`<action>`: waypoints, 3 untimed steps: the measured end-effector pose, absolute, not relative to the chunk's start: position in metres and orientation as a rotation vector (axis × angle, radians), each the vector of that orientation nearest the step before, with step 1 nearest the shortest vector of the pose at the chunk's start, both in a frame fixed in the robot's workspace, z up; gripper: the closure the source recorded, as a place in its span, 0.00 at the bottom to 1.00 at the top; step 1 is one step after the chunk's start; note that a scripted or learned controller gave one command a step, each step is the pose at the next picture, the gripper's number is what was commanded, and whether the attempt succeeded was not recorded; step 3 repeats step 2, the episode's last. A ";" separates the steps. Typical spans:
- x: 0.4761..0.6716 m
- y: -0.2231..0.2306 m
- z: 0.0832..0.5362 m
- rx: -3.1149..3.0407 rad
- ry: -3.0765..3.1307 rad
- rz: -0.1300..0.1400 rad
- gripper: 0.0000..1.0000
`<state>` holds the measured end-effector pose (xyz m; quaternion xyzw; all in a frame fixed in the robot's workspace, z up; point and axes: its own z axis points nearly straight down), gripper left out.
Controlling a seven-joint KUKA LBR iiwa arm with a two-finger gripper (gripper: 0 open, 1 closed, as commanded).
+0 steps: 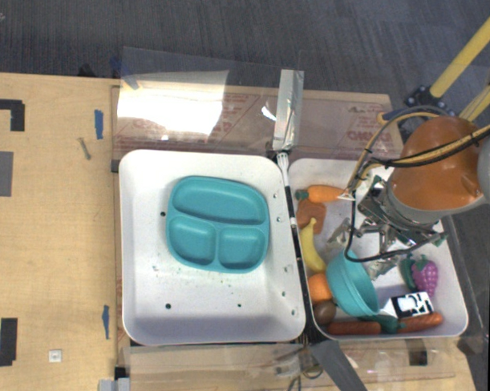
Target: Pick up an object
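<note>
I see the arm reaching in from the right, its orange band (pixel 433 161) over the right bin (pixel 459 306). The claw (pixel 386 236) hangs low in that bin amid metal linkage and black cable; I cannot tell whether it is released or clenched, and I see nothing between its tips.

Objects near the claw, all in the right bin:
- teal bowl (pixel 352 284), tilted on its side, just below and left of the claw, possibly touching the linkage; cannot confirm.
- purple grape cluster (pixel 425 275), just right of the claw, with a green stem piece beside it.
- banana (pixel 310 245), yellow, lying along the bin's left wall, left of the claw.
- carrot (pixel 325 193), orange, at the upper left corner, above the banana.
- orange fruit (pixel 319 289), round, left of the bowl.
- red sausage-shaped piece (pixel 354 326) along the lower edge, a brown item at its left end.
- black-and-white block (pixel 411 304), lower right, touching another red piece below it.

Count: one of each named; two red pieces.

Left bin (pixel 137 291): one teal divided plate (pixel 218 223), three compartments, lying flat near the centre, well apart from the claw.

Both bins sit side by side on the table (pixel 43 224).
</note>
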<state>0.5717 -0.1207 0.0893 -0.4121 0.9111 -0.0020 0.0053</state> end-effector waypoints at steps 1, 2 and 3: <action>0.561 -0.126 0.089 -1.337 2.829 -0.007 0.00; 0.554 -0.129 0.089 -1.281 2.854 -0.006 0.00; 0.554 -0.129 0.089 -1.281 2.854 -0.006 0.00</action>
